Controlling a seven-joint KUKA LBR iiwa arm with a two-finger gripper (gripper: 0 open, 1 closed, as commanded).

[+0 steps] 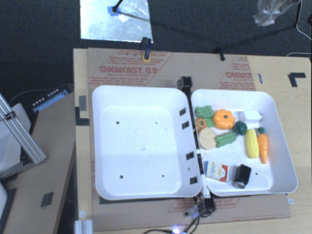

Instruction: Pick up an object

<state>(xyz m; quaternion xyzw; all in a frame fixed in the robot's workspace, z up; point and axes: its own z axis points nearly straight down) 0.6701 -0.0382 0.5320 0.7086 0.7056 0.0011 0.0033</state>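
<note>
Toy food crowded in right bin: pumpkin toward far-left corner, dark can alone near front edge. Gripper blurred beyond bench's far-right corner, opening unreadable. Probably best aimed at isolated can.

Even overhead light, fairly bright. Glare on the metal sheet top left. Soft shadows inside white bins. Slightly soft focus, blur top right corner.

Smooth white plastic bins on matt printed brown cardboard.
</note>
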